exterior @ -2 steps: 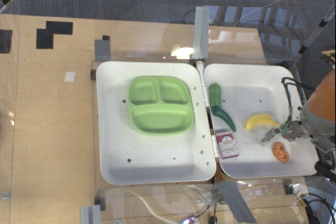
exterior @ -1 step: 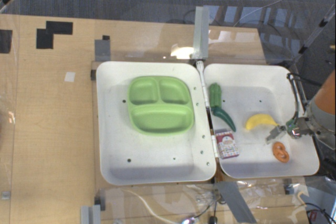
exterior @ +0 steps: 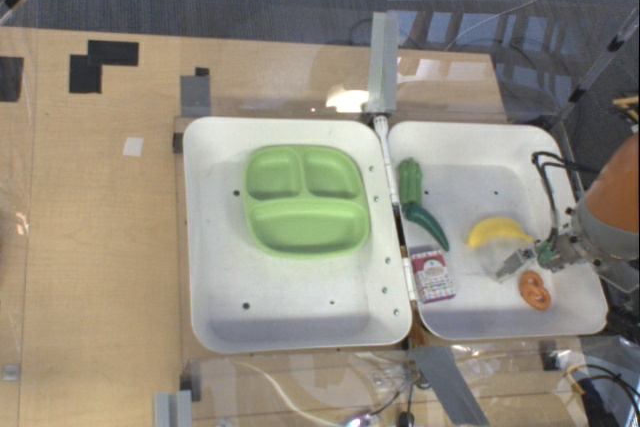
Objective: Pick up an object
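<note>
— Wooden bench (exterior: 90, 215), two white bins; where's the arm?
— Reaching low from the right edge, mostly cut off. Its pincer (exterior: 528, 260) sits in the right bin (exterior: 470, 315), fingers spread narrowly, gripping nothing.
— And the objects?
— Yellow banana (exterior: 497, 232) just left, orange piece (exterior: 534, 290) just below.

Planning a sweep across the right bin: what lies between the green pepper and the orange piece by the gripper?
In the camera view, the banana lies between the green pepper and the orange piece.
</note>
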Robot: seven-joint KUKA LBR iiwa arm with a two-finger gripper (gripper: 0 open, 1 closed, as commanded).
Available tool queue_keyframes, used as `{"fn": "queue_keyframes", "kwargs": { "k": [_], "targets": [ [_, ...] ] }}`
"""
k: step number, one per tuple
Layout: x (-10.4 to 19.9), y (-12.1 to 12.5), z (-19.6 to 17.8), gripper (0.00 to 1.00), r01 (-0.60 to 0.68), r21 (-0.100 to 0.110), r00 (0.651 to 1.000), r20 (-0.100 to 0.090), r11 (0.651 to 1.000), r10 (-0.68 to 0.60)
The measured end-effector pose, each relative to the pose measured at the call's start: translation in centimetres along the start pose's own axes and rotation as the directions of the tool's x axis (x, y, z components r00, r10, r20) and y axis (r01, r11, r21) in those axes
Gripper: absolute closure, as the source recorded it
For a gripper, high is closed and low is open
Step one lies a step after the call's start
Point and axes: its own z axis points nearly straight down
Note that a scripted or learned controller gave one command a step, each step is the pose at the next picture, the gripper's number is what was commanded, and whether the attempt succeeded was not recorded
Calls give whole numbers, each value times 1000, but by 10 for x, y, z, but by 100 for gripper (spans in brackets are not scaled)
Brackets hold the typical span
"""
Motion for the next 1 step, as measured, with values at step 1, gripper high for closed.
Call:
{"fn": "queue_keyframes", "kwargs": {
  "k": [1],
  "targets": [
    [8,3,-1,0,8,-5,1000,8,1000,-8]
  ]
}}
